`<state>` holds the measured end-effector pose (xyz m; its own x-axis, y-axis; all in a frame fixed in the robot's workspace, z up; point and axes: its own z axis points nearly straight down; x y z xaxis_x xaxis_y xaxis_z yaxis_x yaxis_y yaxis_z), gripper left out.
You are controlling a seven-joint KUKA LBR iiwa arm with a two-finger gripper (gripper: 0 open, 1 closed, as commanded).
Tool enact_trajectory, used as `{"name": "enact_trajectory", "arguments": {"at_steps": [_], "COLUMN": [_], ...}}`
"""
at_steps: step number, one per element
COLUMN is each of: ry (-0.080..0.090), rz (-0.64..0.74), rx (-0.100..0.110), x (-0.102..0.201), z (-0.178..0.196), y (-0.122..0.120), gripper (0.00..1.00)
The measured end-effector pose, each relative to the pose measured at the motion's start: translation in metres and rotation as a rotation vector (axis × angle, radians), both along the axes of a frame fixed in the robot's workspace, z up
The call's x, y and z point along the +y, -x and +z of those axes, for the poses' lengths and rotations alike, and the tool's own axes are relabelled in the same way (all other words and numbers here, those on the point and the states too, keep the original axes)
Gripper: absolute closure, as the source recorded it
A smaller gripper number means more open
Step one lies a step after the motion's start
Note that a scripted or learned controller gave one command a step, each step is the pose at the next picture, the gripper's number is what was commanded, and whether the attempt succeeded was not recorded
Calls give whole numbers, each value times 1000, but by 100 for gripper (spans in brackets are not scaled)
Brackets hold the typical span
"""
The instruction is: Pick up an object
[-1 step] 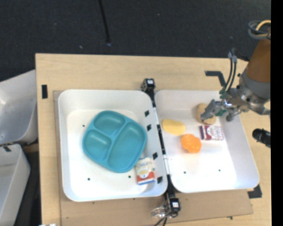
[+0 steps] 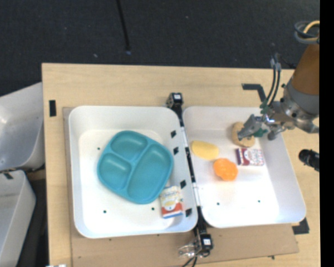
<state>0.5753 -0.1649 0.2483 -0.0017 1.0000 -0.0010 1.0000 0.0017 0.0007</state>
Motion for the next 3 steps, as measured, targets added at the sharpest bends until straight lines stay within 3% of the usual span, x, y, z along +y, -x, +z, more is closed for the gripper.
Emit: {"name": "enact_trajectory", "arguments": {"at_steps": [1,3], "ry": [0,6], "rz": [-2,-6], "rx": [5,-6], "x": [-8,-7], "z": [-59,-145], "y": [6,4], "gripper": [0,0]}}
